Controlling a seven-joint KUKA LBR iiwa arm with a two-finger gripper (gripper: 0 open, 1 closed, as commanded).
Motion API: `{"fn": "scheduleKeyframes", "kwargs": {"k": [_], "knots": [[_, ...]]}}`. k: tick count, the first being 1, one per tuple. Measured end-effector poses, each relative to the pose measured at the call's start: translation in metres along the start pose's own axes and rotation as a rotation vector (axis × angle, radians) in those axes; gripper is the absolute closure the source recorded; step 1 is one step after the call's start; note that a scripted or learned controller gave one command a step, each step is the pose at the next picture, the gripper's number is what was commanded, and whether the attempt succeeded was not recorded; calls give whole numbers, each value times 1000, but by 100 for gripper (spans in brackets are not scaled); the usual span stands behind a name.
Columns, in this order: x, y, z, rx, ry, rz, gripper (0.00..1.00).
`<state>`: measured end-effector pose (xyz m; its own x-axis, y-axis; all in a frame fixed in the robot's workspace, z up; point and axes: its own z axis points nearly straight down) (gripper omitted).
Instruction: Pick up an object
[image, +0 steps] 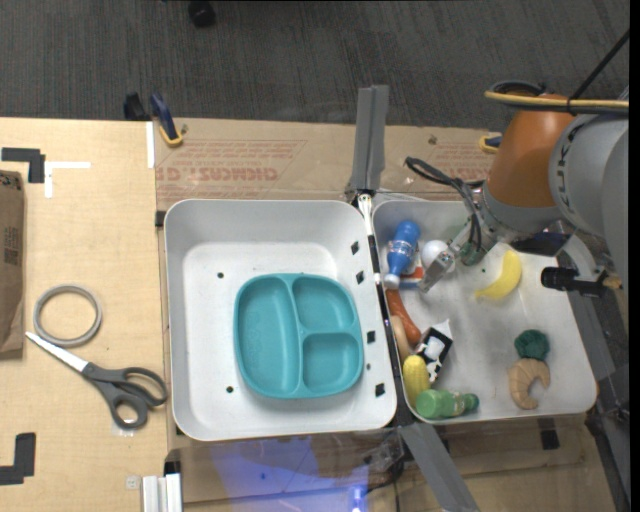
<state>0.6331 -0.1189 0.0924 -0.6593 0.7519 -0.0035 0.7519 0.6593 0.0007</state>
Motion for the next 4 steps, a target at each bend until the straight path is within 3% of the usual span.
{"fn": "scheduleKeyframes", "kwargs": {"k": [1, 2, 3, 4], "knots": [[-2, 21, 0, -1, 1, 147, 0], [-68, -25, 0, 0, -1, 250, 0], [34, -22, 0, 1, 3, 397, 0], [78, -80, 1, 3, 4, 434, 0]]}}
